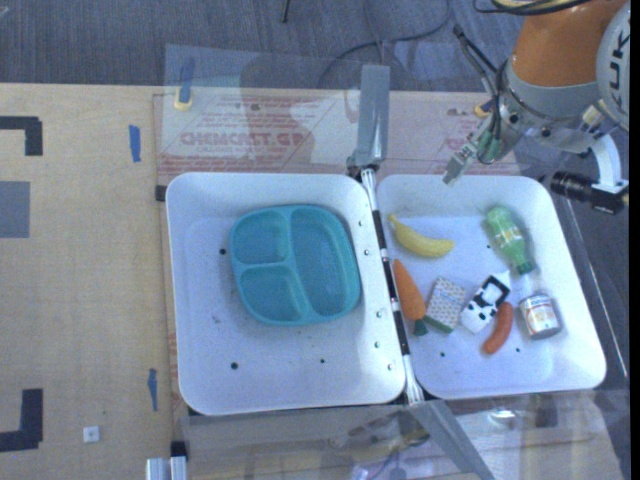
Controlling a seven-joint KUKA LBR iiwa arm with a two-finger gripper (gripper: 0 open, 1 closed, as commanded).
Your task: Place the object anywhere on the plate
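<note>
Right now, in the camera view, my end effector (478,155) hangs above the far rim of the right bin (575,368), up by its back edge, and it carries nothing. Whether it is spread or closed I cannot tell; it is too small and blurred against the bench (80,268).

Taking the banana (420,238) as my landmark: it lies in the right bin, nearer the camera than my end effector and a little toward the plate, with its long axis running roughly across the bin, tilted down away from the plate. It is the closest object to me. Beyond it on the side away from the plate sits the green bottle (508,236); nearer the camera lie the carrot (408,293), a small patterned box (447,303), the cow toy (485,303), a sausage (497,328) and a tin (540,315).

The teal plate (295,263) lies on the banana's other side, in the left bin (200,368), with nothing on it.
</note>
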